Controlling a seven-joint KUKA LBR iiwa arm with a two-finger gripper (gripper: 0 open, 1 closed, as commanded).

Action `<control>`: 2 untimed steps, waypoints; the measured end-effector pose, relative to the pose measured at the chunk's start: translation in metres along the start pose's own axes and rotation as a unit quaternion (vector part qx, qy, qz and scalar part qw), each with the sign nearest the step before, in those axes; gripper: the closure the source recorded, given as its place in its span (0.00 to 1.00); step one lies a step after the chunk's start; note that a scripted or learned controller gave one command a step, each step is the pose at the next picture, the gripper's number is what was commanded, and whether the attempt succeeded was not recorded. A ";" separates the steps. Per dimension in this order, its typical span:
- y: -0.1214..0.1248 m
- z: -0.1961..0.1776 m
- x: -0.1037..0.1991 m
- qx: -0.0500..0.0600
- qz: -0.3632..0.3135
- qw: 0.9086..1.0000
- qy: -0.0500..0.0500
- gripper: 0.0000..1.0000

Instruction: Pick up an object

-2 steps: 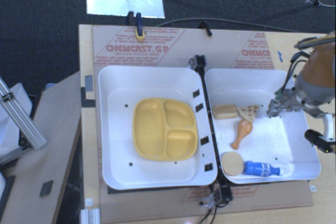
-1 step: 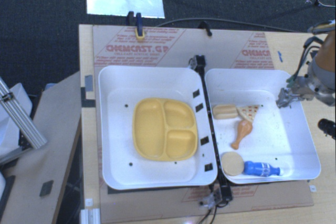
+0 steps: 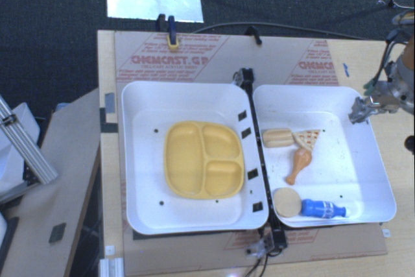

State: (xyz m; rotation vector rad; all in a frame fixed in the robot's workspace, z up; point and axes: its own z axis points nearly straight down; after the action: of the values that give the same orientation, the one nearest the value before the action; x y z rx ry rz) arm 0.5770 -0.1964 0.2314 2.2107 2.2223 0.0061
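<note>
Blue bottle (image 3: 322, 208) lies well apart from end effector (image 3: 360, 111), finger state unclear

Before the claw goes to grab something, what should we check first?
1. Things to grab are in the right bin: ok. There is a chicken leg, a bread roll, a waffle piece, a round cookie and a blue bottle.
2. Claw is above that bin's far right rim: ok.
3. Claw open: cannot tell.
4. Claw has nothing in it: cannot tell.
5. Chicken leg, roll and waffle piece have space between them: not ok, they touch.
6. Yellow tray sits apart in the left bin: ok.
</note>
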 end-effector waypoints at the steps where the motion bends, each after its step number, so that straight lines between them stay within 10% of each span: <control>1: -0.001 -0.064 -0.003 0.000 0.000 1.000 0.000 1.00; 2: 0.011 -0.055 0.058 0.002 -0.002 1.000 0.001 1.00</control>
State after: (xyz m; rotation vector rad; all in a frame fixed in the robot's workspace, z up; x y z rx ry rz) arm 0.5873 -0.1379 0.2864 2.2090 2.2313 0.0044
